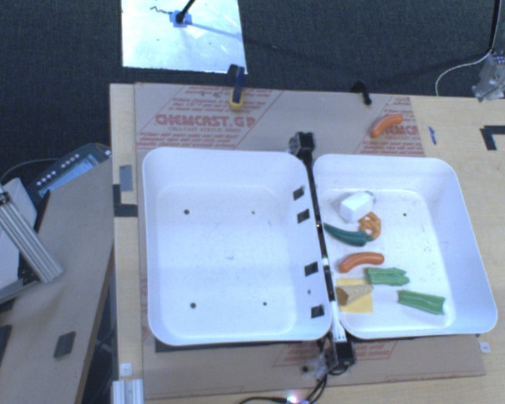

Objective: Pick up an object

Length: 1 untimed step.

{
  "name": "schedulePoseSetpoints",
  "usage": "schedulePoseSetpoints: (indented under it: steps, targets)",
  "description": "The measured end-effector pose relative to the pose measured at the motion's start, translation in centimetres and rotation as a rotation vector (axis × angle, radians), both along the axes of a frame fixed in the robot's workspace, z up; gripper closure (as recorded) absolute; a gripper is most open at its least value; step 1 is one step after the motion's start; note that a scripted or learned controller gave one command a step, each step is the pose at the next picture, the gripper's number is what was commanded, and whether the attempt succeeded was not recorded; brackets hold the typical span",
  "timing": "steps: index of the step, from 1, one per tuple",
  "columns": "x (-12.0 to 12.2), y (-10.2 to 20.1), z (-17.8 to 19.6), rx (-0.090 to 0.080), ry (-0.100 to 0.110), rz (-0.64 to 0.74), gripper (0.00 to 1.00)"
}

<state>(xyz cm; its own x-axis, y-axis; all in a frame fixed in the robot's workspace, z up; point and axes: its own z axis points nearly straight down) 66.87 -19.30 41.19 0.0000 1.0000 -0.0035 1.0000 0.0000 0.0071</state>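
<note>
Yellow flat wedge (354, 296) lies in the right shallow white bin (467, 251), well apart from the grey metal tool (498, 74) over the bench's (454, 116) far corner; whether the tool is wide or narrow cannot be told.

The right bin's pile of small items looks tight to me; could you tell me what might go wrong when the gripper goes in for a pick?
1. The white block, orange twist and dark green pod lie crowded together, so the fingers may nudge or catch a neighbour.
2. The yellow wedge sits close against the divider between the bins, leaving little finger room on that side.
</note>
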Motion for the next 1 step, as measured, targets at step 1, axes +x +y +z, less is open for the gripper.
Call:
schedulePoseSetpoints:
  steps: [1]
  targets:
    - [0.00,-1.39,4.69,0.000,-0.001,0.002,1.00]
